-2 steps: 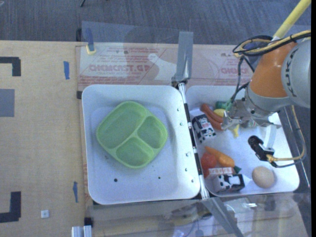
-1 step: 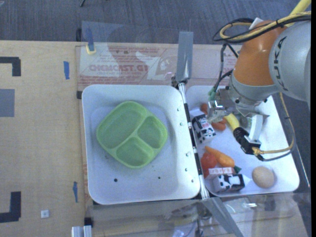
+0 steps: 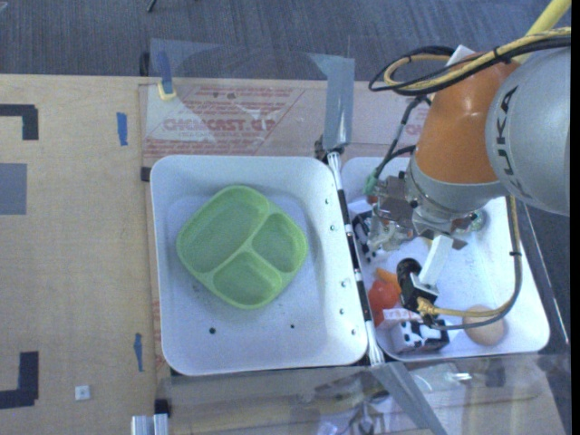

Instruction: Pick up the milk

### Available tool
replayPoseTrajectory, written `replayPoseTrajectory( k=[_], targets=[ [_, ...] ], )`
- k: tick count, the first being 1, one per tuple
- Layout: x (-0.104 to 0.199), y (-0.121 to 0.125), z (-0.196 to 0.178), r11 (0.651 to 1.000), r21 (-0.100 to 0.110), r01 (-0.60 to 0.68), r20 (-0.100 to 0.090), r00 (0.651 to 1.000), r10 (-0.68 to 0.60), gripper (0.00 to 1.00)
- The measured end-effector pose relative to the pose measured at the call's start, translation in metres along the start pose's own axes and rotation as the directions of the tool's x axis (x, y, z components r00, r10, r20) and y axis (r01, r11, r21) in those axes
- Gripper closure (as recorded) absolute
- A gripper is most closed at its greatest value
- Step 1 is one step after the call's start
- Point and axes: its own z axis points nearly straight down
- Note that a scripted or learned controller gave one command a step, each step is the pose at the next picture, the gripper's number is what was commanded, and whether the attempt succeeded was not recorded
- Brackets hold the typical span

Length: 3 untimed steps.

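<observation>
Bench bearing two white bins: left bin [image 3: 172, 333] is holding a green plate [image 3: 242, 246]; gripper [image 3: 391, 229] is hovering low in right bin [image 3: 530, 324]. Milk [image 3: 422, 333] is lying at the near edge, apparently ungrasped; pickup pending.

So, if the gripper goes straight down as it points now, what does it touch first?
Probably the small clutter under the gripper in the right bin, near the red item. The wrist hides the fingertips and depth is unclear, so I cannot be sure.
</observation>
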Motion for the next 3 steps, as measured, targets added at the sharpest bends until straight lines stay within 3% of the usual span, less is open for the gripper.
replayPoseTrajectory(
  k=[1, 3],
  targets=[
    [0.008, -0.032, 0.001, 0.999, 0.001, -0.046, 0.0, 0.999, 0.046, 1.0],
    [0.008, -0.031, -0.017, 0.999, 0.003, -0.045, 0.001, 0.999, 0.045, 1.0]
  ],
)
